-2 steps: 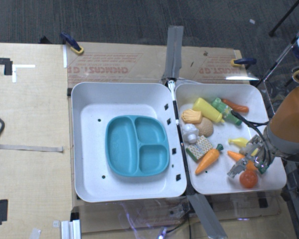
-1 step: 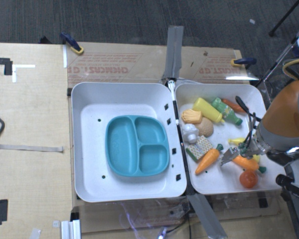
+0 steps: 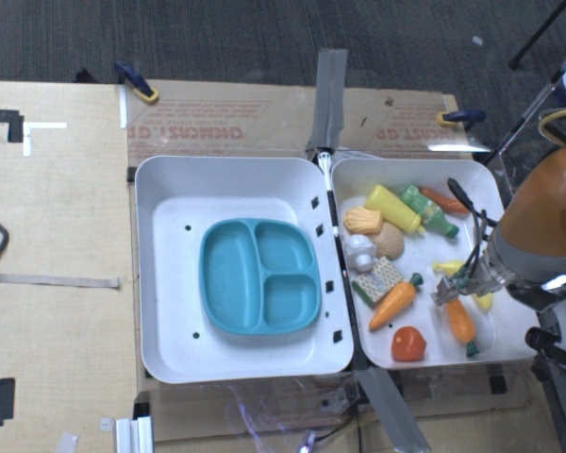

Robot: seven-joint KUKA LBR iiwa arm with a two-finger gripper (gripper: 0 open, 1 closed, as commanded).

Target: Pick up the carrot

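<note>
orange carrot (image 3: 393,305) w/ green top, teal tray (image 3: 260,276), red tomato (image 3: 408,343), white bins (image 3: 151,281)

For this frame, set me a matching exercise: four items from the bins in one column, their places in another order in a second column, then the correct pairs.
Items:
1. blue divided plate
2. red tomato
3. yellow bottle
4. gripper

Places:
A. near front edge of the right bin
B. lying in the left bin
C. toward the back of the right bin
D. low over the right bin, between two carrots

Pairs: 1-B, 2-A, 3-C, 4-D
</note>
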